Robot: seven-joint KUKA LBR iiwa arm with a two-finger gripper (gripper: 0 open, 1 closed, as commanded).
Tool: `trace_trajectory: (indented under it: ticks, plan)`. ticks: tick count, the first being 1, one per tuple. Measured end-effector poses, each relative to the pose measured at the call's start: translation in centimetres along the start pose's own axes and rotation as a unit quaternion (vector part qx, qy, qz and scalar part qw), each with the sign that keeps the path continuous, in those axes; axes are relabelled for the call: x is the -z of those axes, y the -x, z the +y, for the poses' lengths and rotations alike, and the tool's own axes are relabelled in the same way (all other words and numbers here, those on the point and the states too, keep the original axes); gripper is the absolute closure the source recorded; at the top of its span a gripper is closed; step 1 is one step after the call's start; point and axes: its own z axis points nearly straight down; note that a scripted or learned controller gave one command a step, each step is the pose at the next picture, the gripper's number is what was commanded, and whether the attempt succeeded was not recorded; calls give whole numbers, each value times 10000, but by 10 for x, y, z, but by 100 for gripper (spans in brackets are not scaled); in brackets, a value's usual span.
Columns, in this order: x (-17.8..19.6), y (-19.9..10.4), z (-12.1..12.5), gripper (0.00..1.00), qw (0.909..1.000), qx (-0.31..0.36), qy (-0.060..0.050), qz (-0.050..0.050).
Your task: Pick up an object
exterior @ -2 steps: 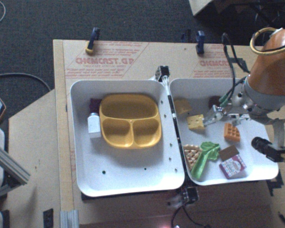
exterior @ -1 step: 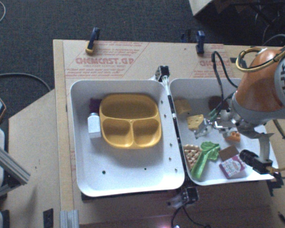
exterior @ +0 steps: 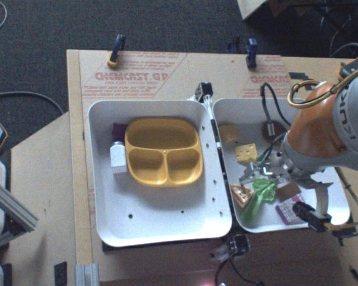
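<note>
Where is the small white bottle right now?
The small white bottle stands in the left bin, against the left edge of the yellow divided tray.

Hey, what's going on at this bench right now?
A robot arm reaches into the right bin, its gripper low among a green toy, a yellow block and other small items. Nothing looks lifted yet. The left bin holds a yellow divided tray and a small white bottle.
</note>
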Motion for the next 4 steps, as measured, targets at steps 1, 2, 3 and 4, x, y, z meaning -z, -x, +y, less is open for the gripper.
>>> trace_trajectory:
  ticks: [1,2,3,4]
  plan:
    - [-14,-1,0,0,10000,6,23,-1]
    - [-2,1,1,100,10000,-6,51,-17]
    - [46,10,6,100,10000,5,74,-24]
    - [90,6,4,100,10000,15,71,-20]
